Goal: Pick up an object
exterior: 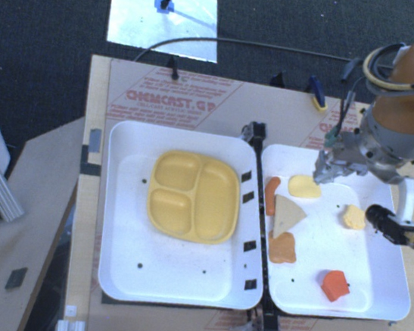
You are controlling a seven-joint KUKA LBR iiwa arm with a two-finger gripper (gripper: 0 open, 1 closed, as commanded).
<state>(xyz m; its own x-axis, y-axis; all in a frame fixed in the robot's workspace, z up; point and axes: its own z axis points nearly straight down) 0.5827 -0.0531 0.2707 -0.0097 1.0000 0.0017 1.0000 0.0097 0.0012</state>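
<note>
From where I stand, the grey arm (395,130) reaches in from the right, and its gripper (325,172) hangs low over the far part of the right bin (304,293). Whether the claw is spread or pressed together, I cannot tell, and I see nothing pinched in it. Just beside its tip, on the near left, a pale yellow piece (304,187) lies on the bin floor; I cannot tell whether the two touch. To the left of that piece an orange stick (271,195) lies along the bin's left wall, and a beige wedge (286,212) lies just near of the yellow piece, close beside the stick. Nearer still sits an orange-brown lump (282,248), at the wedge's near point. A small yellow chunk (353,217) lies off to the right, and a red block (335,285) sits towards the near right corner, well apart from the rest. In the left bin (116,267) a yellow divided plate (191,195) lies flat around the middle.
</note>
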